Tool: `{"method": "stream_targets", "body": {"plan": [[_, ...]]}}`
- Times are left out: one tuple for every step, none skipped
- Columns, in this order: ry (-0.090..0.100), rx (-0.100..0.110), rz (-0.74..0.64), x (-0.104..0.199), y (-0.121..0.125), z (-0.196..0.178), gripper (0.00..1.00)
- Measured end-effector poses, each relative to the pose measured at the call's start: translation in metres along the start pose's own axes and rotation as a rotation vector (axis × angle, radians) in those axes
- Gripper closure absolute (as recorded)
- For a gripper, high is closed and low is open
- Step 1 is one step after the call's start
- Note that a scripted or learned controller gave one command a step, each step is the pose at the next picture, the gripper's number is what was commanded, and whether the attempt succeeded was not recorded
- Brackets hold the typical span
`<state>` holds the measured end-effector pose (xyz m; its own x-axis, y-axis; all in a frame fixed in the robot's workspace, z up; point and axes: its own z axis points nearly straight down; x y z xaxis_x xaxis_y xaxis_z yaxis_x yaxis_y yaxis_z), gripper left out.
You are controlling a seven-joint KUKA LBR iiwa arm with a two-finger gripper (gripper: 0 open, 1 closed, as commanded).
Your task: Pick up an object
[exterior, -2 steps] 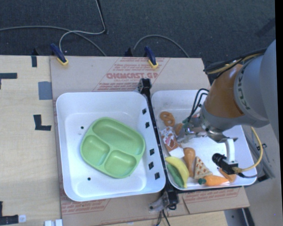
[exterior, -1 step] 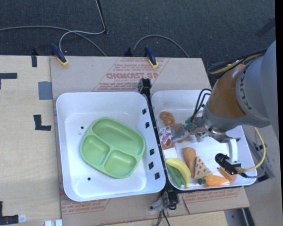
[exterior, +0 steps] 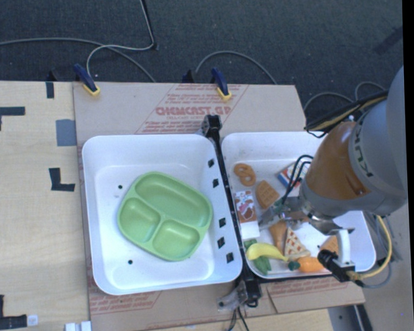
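Observation:
The right bin [exterior: 352,258] holds several small toy foods. Among them are a pretzel [exterior: 244,171], a tan cracker [exterior: 266,193], a yellow banana [exterior: 264,251], a triangular sandwich slice [exterior: 292,244] and an orange carrot [exterior: 309,264]. My gripper [exterior: 275,217] reaches in from the right and sits low over the middle of this bin, just above the sandwich slice and below the cracker. The wrist and arm hide the right part of the bin.
The left bin [exterior: 103,199] holds a green divided plate [exterior: 165,215]. A black divider [exterior: 221,195] separates the two bins. A red and white packet [exterior: 244,205] and a blue and red wrapper [exterior: 288,173] also lie in the right bin. Cables hang off the wrist.

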<state>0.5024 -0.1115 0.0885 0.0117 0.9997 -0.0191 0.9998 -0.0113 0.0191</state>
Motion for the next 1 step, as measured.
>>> {"method": "stream_targets", "body": {"plan": [[0.011,0.009,-0.007,0.0044,-0.0007,-0.0084,1.0]]}}
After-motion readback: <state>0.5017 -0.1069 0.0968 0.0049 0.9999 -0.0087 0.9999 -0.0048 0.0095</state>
